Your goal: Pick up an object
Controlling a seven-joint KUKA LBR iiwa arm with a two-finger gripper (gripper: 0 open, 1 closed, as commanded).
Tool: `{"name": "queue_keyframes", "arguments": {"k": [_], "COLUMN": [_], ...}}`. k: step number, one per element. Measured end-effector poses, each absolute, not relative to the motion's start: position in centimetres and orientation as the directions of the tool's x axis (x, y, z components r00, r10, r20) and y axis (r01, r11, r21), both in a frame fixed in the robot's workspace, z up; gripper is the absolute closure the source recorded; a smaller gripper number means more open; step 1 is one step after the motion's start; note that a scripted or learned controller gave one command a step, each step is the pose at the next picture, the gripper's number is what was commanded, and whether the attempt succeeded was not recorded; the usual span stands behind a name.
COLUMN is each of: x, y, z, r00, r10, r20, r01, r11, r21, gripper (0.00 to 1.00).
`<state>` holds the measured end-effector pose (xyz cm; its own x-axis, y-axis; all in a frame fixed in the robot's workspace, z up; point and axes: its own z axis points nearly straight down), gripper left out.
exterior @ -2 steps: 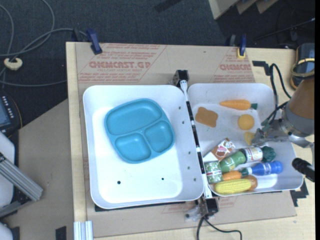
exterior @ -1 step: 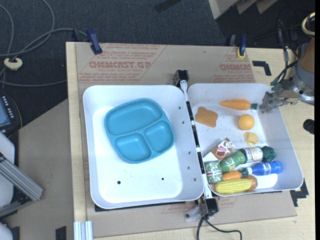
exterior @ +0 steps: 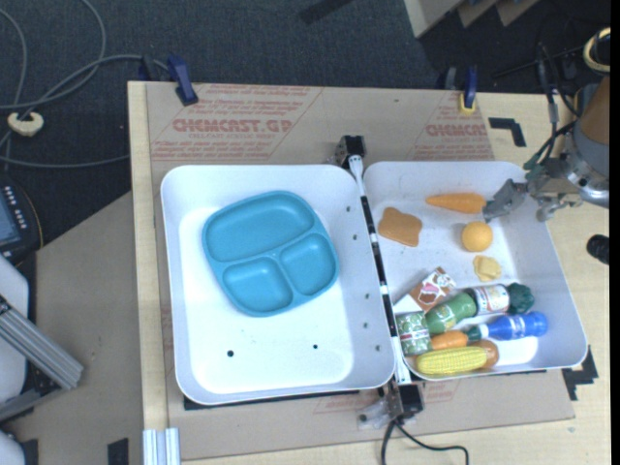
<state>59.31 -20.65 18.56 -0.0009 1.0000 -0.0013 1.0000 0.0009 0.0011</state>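
Orange carrot (exterior: 456, 201) beside fingers (exterior: 505, 201) (apart)

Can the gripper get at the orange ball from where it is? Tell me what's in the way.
Probably yes. The gripper hangs over the right bin's far right side, just up and right of the orange ball. The ball sits apart from the carrot and the yellow piece, so nothing blocks a descent.

A robotics lab: paper-covered bench (exterior: 291, 114) clamped at twelve o'clock, loose cables (exterior: 68, 56) on dark carpet at ten o'clock.
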Motion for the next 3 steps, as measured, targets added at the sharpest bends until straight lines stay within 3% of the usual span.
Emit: {"name": "queue_keyframes", "arguments": {"k": [1, 2, 3], "x": [57.2, 65.1, 58.1], "y": [-16.5, -21.1, -21.1], "z": [8.6, 8.5, 8.4], "r00": [-0.003, -0.002, -0.001], "r10": [1.0, 1.0, 1.0], "r20": [0.002, 0.001, 0.004], "r01": [1.0, 1.0, 1.0], "r11": [0.003, 0.002, 0.001], "r21": [-0.006, 0.005, -0.003], "gripper": [0.0, 0.0, 0.0]}}
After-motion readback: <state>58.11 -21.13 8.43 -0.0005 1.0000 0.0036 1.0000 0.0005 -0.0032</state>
